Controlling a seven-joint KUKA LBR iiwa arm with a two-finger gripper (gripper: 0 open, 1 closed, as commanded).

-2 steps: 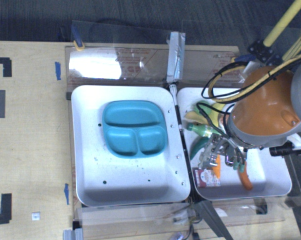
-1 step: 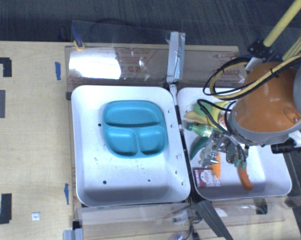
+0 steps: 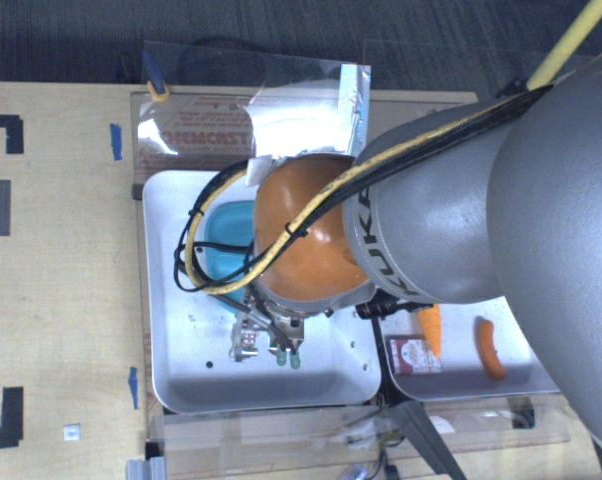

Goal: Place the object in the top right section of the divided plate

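Pale wooden bench (image 3: 61,268) below, with two white bins side by side; dark floor beyond.

From the camera view: left bin (image 3: 171,368) mostly covered by the big grey arm (image 3: 461,198) and its orange band (image 3: 301,238); blue plate (image 3: 226,238) peeking out under the band, at the far side of that bin; top right part of the plate hidden by the arm. Claw (image 3: 268,348) low over the near floor of the left bin, just beside the plate; cannot tell whether spread or pinched. Small pale thing (image 3: 246,346) right at the claw's tip; maybe the object, but too small to be sure, and cannot tell if gripped or just lying there. Right bin (image 3: 461,383) with an orange carrot (image 3: 432,330), an orange sausage shape (image 3: 490,348) and a little packet (image 3: 416,356).

Probably still at the picking up; so first make sure of a firm grip; lift straight up; go slowly over to the plate; stop right above the top right part; come down close before letting go, so no bouncing into the next part; mind the plate's rim.
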